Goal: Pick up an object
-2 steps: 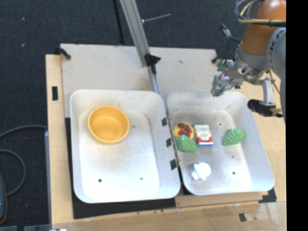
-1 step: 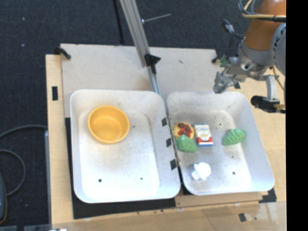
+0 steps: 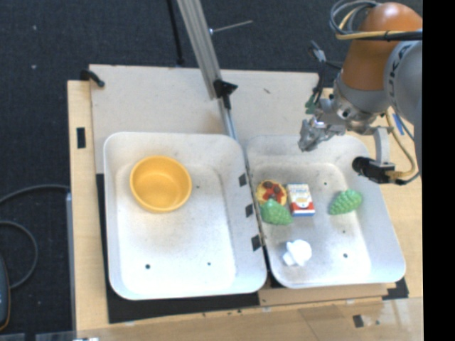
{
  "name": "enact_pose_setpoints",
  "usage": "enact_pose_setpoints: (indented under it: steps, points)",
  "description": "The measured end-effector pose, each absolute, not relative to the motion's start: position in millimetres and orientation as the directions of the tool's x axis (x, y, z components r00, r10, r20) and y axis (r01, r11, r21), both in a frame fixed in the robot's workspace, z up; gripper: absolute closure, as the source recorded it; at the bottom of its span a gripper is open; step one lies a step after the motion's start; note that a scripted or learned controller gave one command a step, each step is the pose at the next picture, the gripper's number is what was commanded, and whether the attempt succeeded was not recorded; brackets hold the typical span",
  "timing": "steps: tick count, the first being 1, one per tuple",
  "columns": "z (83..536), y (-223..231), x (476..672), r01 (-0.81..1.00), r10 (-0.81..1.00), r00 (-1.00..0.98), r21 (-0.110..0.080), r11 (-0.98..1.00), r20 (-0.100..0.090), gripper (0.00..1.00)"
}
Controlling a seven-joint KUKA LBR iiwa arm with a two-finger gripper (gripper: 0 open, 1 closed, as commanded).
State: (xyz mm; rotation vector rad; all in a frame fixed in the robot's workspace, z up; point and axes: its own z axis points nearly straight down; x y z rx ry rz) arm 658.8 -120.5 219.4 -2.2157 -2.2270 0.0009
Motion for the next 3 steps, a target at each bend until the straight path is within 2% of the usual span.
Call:
enact_pose_setpoints:
  steps: [1, 2, 3]
  points:
    - [227.1, -72.8, 645.5, 1.000, 1.000, -0.007, 0.001, 0.007, 0.002, 1.00]
    - [239.4, -20.3, 619.8, 1.000, 1.000, -0.008, 0.001, 0.008, 0.003, 1.00]
    - [231.6, 26.7, 595.7, 1.000, 1.000, -0.003, 0.000, 0.003, 0.001, 1.00]
